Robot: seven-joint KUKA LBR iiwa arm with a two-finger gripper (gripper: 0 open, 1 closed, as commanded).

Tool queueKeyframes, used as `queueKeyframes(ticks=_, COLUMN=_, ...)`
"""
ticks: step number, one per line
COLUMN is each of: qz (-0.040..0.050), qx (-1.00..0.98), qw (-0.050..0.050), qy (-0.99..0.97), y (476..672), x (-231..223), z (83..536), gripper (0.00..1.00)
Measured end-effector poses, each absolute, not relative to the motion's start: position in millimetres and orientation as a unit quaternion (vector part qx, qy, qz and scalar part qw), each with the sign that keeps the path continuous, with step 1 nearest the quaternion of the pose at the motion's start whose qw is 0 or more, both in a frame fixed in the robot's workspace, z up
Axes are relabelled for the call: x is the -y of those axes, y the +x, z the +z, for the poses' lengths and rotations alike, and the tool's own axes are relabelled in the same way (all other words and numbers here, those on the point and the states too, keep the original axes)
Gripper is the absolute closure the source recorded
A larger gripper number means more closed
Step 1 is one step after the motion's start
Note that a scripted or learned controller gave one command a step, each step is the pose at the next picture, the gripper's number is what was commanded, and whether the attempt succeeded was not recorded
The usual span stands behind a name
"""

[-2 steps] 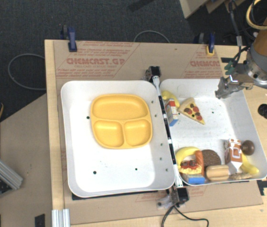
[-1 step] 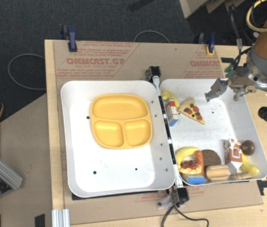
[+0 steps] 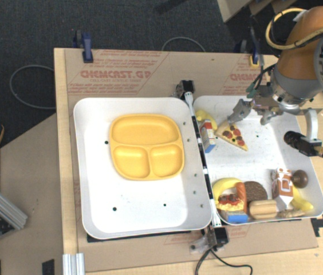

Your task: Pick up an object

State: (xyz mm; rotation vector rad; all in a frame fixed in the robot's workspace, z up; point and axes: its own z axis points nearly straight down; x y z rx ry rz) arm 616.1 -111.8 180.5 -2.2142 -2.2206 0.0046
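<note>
My gripper (image 3: pixel 247 119) hangs open over the far part of the right bin (image 3: pixel 264 153), its fingers spread with nothing between them. A toy pizza slice (image 3: pixel 232 135) lies on the bin floor just below and left of the left fingertip (image 3: pixel 232 118). Against the bin's left wall are a red, white and blue small item (image 3: pixel 207 135) and a yellow piece (image 3: pixel 203 118). Toy food is heaped in the near end: a yellow dish with red filling (image 3: pixel 228 195), a brown disc (image 3: pixel 256 189), a bread roll (image 3: pixel 263 209), a carton (image 3: pixel 283 183) and a brown ball (image 3: pixel 299 178).
The left bin (image 3: pixel 93 182) holds a yellow three-compartment plate (image 3: pixel 147 145). A black part (image 3: pixel 299 142) juts in at the right bin's right rim. The arm's orange and grey wrist (image 3: pixel 302 56) stands over the bin's far right corner. Bare floor lies mid-bin.
</note>
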Motion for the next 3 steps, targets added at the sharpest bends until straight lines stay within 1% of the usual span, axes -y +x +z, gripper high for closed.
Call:
queueKeyframes(ticks=1, qz=-0.0001, qx=0.707, qw=0.003, qy=-0.707, y=631.9, x=115, z=80, gripper=0.0)
queueKeyframes(ticks=2, qz=-0.0008, qx=0.708, qw=-0.001, qy=-0.706, y=633.3, x=115, z=96, gripper=1.0)
queueKeyframes(ticks=3, qz=-0.0038, qx=0.708, qw=-0.005, qy=-0.706, y=593.7, x=97, z=224, gripper=1.0)
